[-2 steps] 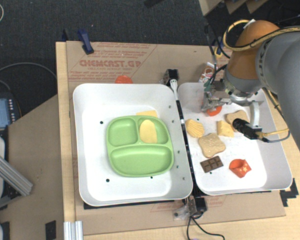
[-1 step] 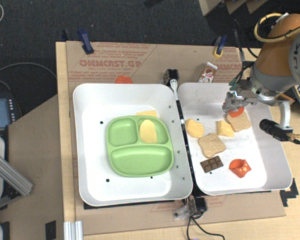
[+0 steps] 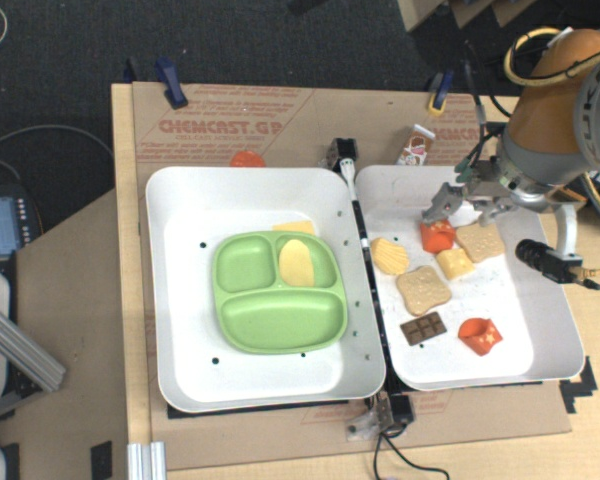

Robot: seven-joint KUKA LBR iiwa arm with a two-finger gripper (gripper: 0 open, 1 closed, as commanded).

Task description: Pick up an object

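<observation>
The bench point(image 3: 230, 118) is covered with brown cardboard printed in red lettering, and two white bins sit on it side by side, the left bin point(image 3: 170, 268) touching the right bin point(image 3: 550, 338). Beyond them lie a small red-and-white carton point(image 3: 415, 147) and what may be an orange disc point(image 3: 246, 158).

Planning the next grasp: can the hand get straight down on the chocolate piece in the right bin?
Probably yes. The chocolate piece lies flat with bare floor around it, just below the brown cracker and apart from the red piece. The hand is at the bin's far side.
</observation>
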